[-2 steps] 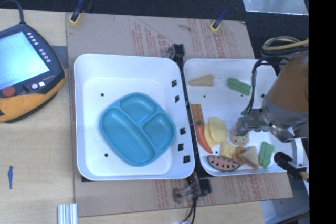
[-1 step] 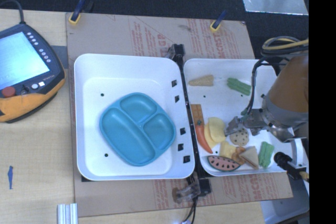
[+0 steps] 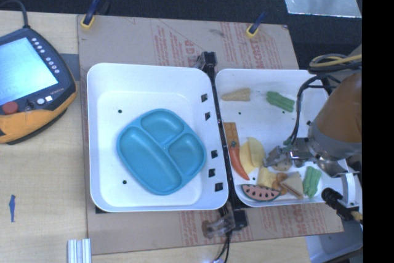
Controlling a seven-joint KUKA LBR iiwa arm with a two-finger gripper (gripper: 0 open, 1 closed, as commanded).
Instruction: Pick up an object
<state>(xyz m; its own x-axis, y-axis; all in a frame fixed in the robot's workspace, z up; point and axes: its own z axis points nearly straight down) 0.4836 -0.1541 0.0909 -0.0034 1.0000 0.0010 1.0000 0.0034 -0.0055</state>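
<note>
In the camera view you see the gripper [image 3: 280, 158] low in the right bin [image 3: 258, 80], at the lower right of the frame, down among a heap of toy food; whether it is clenched or released you cannot tell. Just beside it lie a yellow piece [image 3: 252, 154], a watermelon slice [image 3: 260, 193] and a green piece [image 3: 311, 181]. Left of centre, the left bin [image 3: 148, 80] holds a blue divided plate [image 3: 161, 150].
</note>
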